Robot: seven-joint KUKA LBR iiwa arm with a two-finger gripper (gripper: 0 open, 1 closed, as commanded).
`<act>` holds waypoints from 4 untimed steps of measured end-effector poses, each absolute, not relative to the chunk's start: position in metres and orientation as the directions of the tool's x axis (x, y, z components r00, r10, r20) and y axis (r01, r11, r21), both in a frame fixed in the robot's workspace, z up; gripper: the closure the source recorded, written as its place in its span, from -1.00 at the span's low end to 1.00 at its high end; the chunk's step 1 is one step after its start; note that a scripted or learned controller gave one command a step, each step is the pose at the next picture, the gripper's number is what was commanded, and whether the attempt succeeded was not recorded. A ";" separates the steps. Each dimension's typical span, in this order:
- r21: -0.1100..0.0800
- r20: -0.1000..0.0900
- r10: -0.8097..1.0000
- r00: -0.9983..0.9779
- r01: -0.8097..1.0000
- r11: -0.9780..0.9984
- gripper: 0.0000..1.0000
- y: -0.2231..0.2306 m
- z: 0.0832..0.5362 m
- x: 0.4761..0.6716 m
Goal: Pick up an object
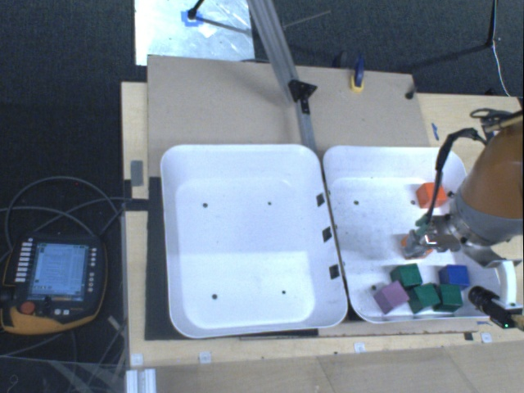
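Objects for picking lie in the right bin (360, 178), all toward its four and five o'clock corner: a purple block (390, 296) nearest the front wall, a green block (407, 275) just beside it at its one o'clock, another green block (424, 298) touching or nearly touching that one, a third green piece (449, 296) further right, and a blue block (453, 275) behind it; an orange block (429, 194) sits apart from the cluster at its twelve o'clock, near the arm's black cable (446, 150). The arm (495, 191) comes in from three o'clock, its orange band broad above the grey wrist; the pincer (417, 244) hangs over the right bin between the orange block and the green ones, tilted toward nine o'clock; whether its jaws are wide or narrow I cannot tell from here, the tip being small and blurred; no block shows between them. The left bin (246, 236) lies alongside, its wall touching the right bin's; both rest on the pale worktop (246, 97). Off the worktop at nine o'clock a teach pendant (53, 285) lies on the dark floor with its screen lit and cables looped round it; a grey pole (274, 35) slants across the worktop's twelve o'clock edge.
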State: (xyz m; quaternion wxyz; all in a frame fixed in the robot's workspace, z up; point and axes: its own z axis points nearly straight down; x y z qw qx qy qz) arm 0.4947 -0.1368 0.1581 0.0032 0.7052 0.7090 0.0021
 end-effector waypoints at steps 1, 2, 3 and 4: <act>0.009 -0.003 1.000 -0.004 1.000 0.004 1.00 -0.147 0.211 0.492; 0.007 -0.002 1.000 -0.005 1.000 0.005 1.00 -0.147 0.243 0.494; 0.004 0.002 1.000 -0.011 1.000 0.011 1.00 -0.094 0.250 0.504; 0.003 0.002 1.000 -0.012 1.000 0.012 1.00 -0.039 0.254 0.501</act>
